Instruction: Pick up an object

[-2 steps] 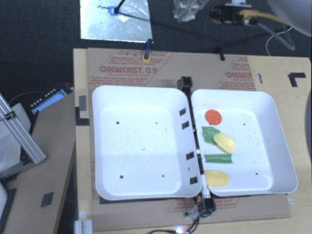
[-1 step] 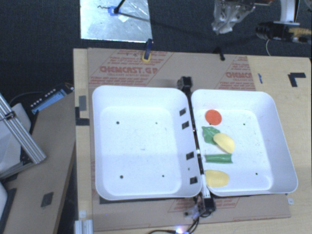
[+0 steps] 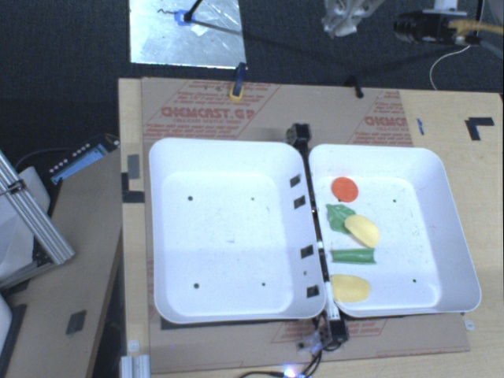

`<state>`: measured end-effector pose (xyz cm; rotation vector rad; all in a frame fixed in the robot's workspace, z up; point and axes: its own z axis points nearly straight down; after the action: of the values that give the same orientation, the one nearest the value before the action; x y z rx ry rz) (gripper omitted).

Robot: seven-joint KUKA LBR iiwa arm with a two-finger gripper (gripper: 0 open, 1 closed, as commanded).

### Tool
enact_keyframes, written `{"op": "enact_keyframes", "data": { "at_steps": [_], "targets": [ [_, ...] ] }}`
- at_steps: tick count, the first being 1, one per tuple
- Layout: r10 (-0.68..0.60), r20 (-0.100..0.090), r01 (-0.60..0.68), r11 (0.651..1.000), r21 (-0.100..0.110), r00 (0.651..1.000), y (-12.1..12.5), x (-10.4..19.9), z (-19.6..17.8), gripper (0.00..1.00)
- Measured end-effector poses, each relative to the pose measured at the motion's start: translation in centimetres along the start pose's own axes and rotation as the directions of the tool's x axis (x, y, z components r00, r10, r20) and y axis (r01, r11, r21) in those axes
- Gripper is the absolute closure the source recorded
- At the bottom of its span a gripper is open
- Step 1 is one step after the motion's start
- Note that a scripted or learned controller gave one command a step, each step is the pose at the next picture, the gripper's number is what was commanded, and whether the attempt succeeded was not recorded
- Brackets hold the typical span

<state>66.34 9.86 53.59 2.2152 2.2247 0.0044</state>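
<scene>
**Gripper high at the top edge, objects grouped in the right bin**

Two shallow white bins are seen side by side on a brown board. The left bin (image 3: pixel 224 231) is bounded by raised rims on all four sides, and its floor is marked only by a few small dark dots. The right bin (image 3: pixel 429 235) is joined to it along a central seam fitted with dark clips. The wide right half of its floor is left open, up to the outer rim.

The objects are gathered along the left side of the right bin, close to the seam. A red disc (image 3: pixel 344 188) is placed nearest the far rim. A green leafy piece (image 3: pixel 337 215) lies just below it, touched by a yellow oval (image 3: pixel 361 230). A green strip (image 3: pixel 352 255) is laid flat beneath these, and a second yellow piece (image 3: pixel 350 288) rests near the front rim.

The gripper (image 3: pixel 349 10) is seen at the top edge of the view, above the dark floor beyond the board, well apart from every object. Whether it is spread or pressed together cannot be told; nothing is seen held in it.
</scene>
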Motion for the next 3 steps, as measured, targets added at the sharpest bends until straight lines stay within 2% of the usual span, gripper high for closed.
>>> {"op": "enact_keyframes", "data": {
  "at_steps": [1, 2, 3],
  "targets": [
    [0.000, 0.000, 0.000, 1.000, 0.003, 1.000, -4.2, 5.0, 0.1, 1.00],
    [0.008, 0.002, -0.008, 1.000, 0.001, 1.000, 0.7, -0.5, 1.8, 1.00],
    [-0.003, -0.001, 0.003, 1.000, 0.000, 1.000, -2.4, 4.2, -0.1, 1.00]
  ]
}}
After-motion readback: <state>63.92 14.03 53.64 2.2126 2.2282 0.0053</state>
